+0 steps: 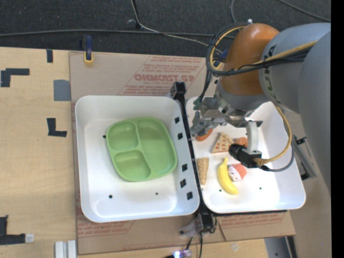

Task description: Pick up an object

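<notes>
Gripper [203, 127] just above orange obj [202, 135]

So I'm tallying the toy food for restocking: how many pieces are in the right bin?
5 visible: banana, pizza slice, cone-like piece by the divider, red-white item, orange piece at the gripper. The arm may hide more.
</notes>
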Available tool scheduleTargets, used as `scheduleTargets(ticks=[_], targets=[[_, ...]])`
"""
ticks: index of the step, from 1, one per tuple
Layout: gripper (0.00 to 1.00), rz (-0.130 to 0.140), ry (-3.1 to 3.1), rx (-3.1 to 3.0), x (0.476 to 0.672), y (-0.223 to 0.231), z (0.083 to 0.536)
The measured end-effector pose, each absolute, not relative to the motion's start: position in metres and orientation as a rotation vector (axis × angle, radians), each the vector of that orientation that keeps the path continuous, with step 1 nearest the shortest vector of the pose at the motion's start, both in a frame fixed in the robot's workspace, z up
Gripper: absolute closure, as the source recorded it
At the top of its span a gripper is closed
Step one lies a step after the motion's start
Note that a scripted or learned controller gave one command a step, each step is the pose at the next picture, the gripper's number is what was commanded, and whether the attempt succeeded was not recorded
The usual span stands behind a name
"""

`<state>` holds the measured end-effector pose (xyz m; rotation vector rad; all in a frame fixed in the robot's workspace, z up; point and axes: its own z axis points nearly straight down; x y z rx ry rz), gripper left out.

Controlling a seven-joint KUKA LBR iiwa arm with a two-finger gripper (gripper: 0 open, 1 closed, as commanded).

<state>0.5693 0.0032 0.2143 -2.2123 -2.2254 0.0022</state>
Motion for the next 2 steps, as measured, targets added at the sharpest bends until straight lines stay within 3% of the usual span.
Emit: scheduleTargets(ticks=[2], targets=[[1.0, 0.0, -2.228, -2.213, 0.543, 0.101, 0.215]])
